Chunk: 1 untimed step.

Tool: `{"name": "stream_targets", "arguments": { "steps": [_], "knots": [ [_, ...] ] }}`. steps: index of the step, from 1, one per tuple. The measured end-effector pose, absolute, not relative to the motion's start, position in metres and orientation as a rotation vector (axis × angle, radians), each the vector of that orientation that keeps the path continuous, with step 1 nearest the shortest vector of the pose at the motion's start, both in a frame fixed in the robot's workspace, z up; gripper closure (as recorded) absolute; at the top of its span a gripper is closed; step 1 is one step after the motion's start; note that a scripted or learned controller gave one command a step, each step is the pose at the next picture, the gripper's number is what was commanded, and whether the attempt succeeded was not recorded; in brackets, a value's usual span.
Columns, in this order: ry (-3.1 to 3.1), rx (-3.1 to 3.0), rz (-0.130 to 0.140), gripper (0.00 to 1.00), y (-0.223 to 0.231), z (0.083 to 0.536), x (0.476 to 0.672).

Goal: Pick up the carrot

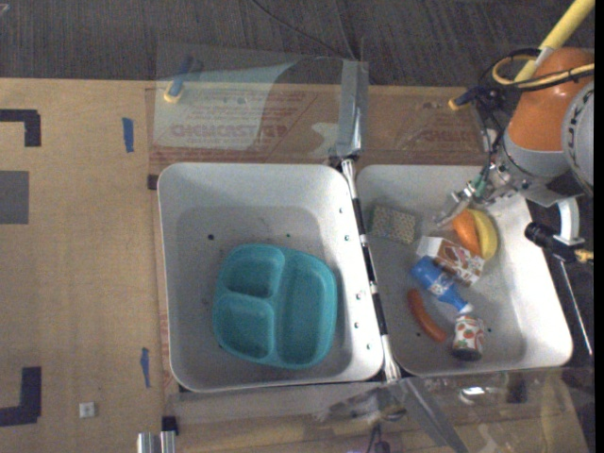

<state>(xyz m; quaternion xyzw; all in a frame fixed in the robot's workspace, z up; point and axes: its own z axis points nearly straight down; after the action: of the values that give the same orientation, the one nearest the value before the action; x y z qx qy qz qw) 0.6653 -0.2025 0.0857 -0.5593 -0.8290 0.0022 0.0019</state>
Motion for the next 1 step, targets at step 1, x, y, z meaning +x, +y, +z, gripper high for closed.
{"name": "stream_targets", "arguments": {
  "steps": [1],
  "knots": [
    [-2.605,-1.760,0.000,1.00,-0.2027,0.0951,0.6670]
  ]
}}
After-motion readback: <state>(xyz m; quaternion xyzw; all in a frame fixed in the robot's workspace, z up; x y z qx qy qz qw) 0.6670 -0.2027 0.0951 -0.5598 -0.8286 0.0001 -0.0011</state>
